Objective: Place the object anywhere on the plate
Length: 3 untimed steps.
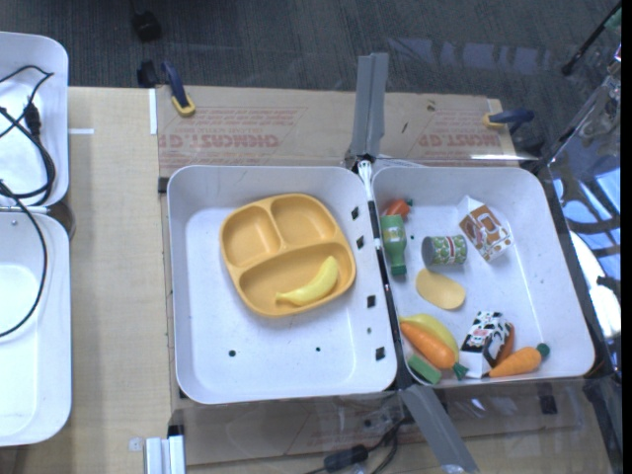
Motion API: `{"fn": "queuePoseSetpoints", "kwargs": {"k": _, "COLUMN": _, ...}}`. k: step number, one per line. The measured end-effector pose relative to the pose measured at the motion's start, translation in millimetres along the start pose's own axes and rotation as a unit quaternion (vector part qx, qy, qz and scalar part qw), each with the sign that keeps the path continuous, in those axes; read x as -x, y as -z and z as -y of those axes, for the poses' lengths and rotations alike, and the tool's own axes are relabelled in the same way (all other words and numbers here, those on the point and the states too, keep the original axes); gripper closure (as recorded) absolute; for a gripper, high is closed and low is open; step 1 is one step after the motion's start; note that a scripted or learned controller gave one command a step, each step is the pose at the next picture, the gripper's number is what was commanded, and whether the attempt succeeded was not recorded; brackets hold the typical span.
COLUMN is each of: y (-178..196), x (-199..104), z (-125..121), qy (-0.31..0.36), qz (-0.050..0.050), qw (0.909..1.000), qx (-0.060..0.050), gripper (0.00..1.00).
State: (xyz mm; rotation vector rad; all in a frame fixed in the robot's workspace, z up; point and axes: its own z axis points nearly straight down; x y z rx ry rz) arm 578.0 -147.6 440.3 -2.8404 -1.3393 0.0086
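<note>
Two shallow white bins sit side by side before us. We see the left bin holding a yellow divided plate, and a toy banana lies in the plate's largest compartment, near its right rim. We find the right bin crowded: a green bottle along the left wall, a small can on its side, a tilted carton, a pale yellow chip, a cow-patterned milk carton, and two toy carrots near the front wall. We cannot tell the gripper's state.
</note>
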Motion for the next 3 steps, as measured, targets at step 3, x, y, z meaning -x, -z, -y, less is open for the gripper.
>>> {"fn": "queuePoseSetpoints", "kwargs": {"k": 3, "y": 0, "x": 41, "z": 44, "qy": -0.117, "qz": 0.0, "qw": 0.9931, "qx": 0.0, "gripper": 1.0}}
